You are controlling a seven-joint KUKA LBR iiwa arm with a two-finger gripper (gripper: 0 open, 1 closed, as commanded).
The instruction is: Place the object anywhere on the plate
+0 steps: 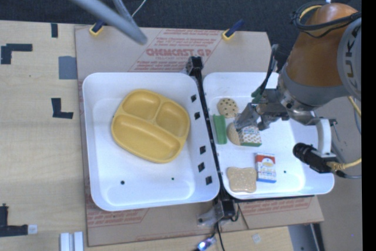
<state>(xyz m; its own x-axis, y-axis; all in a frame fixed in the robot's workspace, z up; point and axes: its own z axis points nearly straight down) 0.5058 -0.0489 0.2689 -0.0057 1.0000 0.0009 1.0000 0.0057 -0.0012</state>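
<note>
Right bin [305, 185], near edge: a pale slice of toy bread [242, 178] lies by the near-left corner, with a small red-and-white carton [266, 167] just to its right.

Mid-bin: the gripper [248, 126] hangs low over a small boxed item with a green-and-white printed face [251, 137]. The box sits directly under the fingertips and looks to be touching them, but the view does not settle whether the fingers are apart, together, or clamped on the box; cannot tell. A tan round piece [233, 136] peeks out just left of the box, partly hidden. A green stick-shaped item [220, 129] lies left of that, near the divider, its long axis running near to far. Farther back sits a speckled round cookie [227, 107].

Judged target: the box, being the item under the gripper.

Key relation: the yellow compartment plate [151, 124] lies in the left bin [103, 185], well apart from the gripper and almost straight to its left, across the black divider [201, 120]. The plate's long axis runs slantwise, far-left to near-right. The coming carry is thus judged a leftward traverse with lift enough to clear the divider and both bin walls.

The arm's orange band [320, 44] stands far right.
</note>
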